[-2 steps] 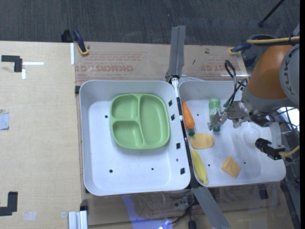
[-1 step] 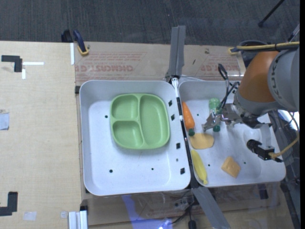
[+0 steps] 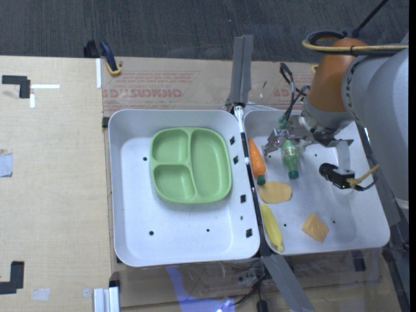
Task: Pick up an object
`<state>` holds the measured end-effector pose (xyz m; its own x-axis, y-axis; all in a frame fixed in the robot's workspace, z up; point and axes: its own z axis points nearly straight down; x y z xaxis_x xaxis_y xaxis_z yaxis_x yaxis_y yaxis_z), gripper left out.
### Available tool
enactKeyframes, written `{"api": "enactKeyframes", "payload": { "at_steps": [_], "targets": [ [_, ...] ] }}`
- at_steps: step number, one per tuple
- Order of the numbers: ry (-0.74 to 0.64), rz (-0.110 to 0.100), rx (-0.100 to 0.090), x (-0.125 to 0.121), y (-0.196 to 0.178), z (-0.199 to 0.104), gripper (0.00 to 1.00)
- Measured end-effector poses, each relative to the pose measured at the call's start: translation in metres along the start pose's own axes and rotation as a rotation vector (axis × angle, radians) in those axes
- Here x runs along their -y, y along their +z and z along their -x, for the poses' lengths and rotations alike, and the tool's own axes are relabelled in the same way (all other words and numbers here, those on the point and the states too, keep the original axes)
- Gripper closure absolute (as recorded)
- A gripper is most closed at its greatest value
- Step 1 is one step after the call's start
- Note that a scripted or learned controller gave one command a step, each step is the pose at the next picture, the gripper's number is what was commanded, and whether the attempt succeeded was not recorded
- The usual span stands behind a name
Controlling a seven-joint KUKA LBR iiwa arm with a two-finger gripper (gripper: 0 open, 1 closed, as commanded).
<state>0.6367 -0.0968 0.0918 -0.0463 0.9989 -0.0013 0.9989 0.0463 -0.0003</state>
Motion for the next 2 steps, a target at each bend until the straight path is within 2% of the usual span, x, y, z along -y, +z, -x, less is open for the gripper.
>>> {"api": "enactKeyframes", "payload": {
  "at_steps": [1,2],
  "targets": [
    [-0.003,0.000,0.002,0.000,-0.009,0.000,1.00],
    [0.008,0.000,0.001,-0.024,-0.100,-0.029,1.00]
  ]
}}
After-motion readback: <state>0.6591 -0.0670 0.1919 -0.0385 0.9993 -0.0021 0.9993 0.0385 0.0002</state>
